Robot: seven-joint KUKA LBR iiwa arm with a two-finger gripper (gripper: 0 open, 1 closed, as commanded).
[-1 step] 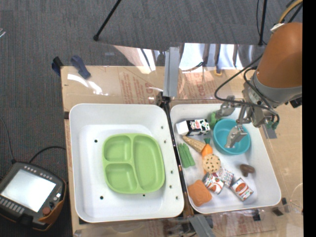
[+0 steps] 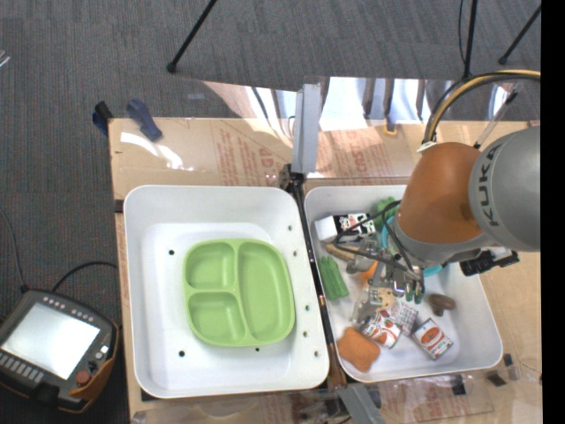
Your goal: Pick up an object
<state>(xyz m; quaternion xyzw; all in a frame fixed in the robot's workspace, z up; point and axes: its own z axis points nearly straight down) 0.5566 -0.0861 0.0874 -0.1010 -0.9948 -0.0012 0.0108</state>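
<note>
My gripper (image 2: 386, 283) reaches down into the right bin (image 2: 484, 325), over a pile of small objects near the bin's middle. Below it lie two red-and-white cans (image 2: 385, 329) (image 2: 433, 337) and an orange rounded piece (image 2: 357, 347). A green stick-shaped item (image 2: 332, 277) lies at the bin's left side, and a black-and-white box (image 2: 354, 224) sits further back. The arm's orange band (image 2: 441, 194) hides the bin's back right part. How the fingers stand is hidden in the clutter.
The left bin (image 2: 150, 228) holds a light green divided plate (image 2: 238, 291). A small brown object (image 2: 440, 304) lies right of the gripper. A teach pendant (image 2: 55, 344) sits on the floor at the lower left. A metal post (image 2: 305, 131) stands behind the bins.
</note>
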